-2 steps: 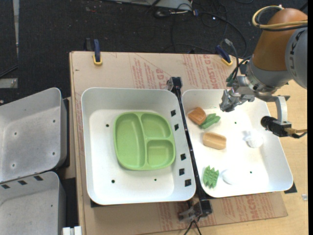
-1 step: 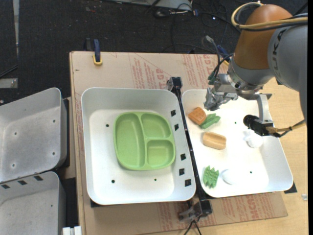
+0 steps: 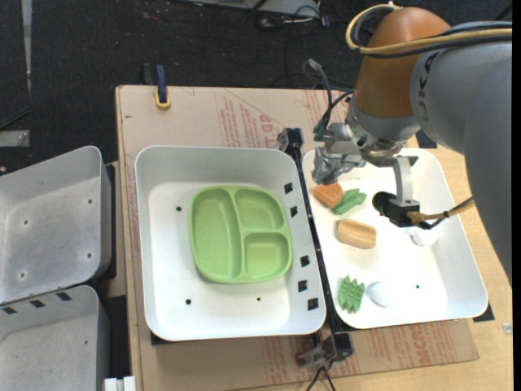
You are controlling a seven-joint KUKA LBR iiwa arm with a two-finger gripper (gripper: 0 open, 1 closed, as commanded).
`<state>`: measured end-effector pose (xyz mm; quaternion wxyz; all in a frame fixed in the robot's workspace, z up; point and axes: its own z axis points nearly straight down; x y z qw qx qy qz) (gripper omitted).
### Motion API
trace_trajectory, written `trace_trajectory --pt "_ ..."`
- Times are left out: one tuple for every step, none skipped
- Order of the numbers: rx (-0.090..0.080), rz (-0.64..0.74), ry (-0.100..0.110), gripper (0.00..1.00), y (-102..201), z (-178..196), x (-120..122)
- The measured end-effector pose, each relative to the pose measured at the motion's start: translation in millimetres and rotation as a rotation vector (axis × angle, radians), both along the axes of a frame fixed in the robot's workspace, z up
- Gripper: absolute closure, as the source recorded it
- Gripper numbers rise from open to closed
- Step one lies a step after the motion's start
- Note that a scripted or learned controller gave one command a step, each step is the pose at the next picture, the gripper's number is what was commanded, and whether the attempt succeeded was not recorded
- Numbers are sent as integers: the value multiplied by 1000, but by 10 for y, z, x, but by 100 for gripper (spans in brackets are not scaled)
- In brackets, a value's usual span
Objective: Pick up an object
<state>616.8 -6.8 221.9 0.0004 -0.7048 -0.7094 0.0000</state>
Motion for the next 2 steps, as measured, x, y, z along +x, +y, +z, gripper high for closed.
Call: trace_trajectory --pt "1 2 -2 100 576 -47 68" --pt "1 0 -4 100 1017 104 214"
